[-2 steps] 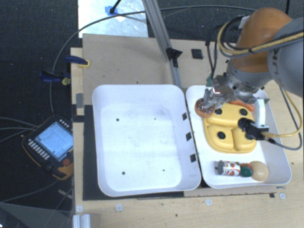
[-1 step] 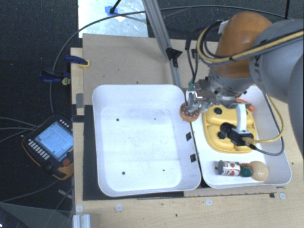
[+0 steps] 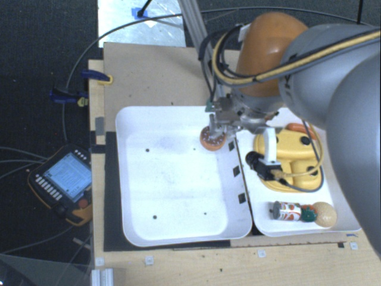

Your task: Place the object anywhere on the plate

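While the gripper (image 3: 215, 126) hung at the left bin's (image 3: 134, 219) far right rim, jaw state unclear, doughnut-like object (image 3: 211, 140) just under it, yellow plate (image 3: 297, 154), can (image 3: 286, 211), ball (image 3: 324, 214) crowded the right bin (image 3: 262, 228).

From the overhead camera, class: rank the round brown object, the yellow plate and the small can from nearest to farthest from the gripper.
1. Round brown object, directly at the gripper, left bin's upper right.
2. Yellow plate, right bin, upper part.
3. Small can, right bin's lower edge, farthest.
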Tool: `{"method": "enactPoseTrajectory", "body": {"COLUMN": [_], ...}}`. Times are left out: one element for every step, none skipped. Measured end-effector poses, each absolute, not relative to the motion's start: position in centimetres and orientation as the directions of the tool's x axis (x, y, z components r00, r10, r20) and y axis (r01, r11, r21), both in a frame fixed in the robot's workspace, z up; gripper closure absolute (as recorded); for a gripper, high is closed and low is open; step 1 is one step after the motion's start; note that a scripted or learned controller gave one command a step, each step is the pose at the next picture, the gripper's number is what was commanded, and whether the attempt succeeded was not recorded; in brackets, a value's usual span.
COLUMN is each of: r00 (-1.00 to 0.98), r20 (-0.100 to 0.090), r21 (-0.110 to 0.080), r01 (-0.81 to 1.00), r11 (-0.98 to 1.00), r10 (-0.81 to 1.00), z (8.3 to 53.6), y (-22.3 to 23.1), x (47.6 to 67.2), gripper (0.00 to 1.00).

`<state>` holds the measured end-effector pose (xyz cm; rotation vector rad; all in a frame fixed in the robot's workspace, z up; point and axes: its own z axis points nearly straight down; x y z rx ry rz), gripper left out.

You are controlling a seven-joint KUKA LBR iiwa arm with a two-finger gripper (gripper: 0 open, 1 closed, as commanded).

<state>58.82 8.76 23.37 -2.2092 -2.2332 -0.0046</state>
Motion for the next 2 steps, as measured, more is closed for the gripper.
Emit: {"method": "enactPoseTrajectory", "body": {"r00": [-0.011,-0.004], "r20": [0.002,0.001], "r21": [0.001,0.001], "r01": [1.000,1.000], "r11": [0.011,0.004], "r10": [1.000,1.000], "z": [22.13,22.19], "y": [14.54,14.18], "x": [58.83,58.86], "gripper": [1.00,0.00]}}
